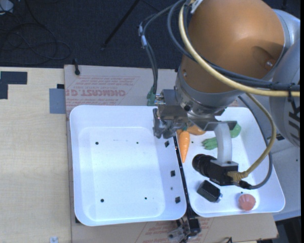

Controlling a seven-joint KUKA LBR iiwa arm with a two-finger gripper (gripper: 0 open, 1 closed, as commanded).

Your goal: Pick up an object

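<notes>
Carrot [184,145] — just below pincer [164,128]

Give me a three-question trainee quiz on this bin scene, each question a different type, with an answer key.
1. True or false: the toy carrot lies in the left bin.
2. Multiple choice: what sits nearest the right bin's front right corner? A) the pink round object B) the black block C) the green item
3. Fill in: the printed cardboard sheet lies ____ both bins.

Key: 1 false, it lies in the right bin beside the divider, just below the gripper. 2 A. 3 under.
</notes>
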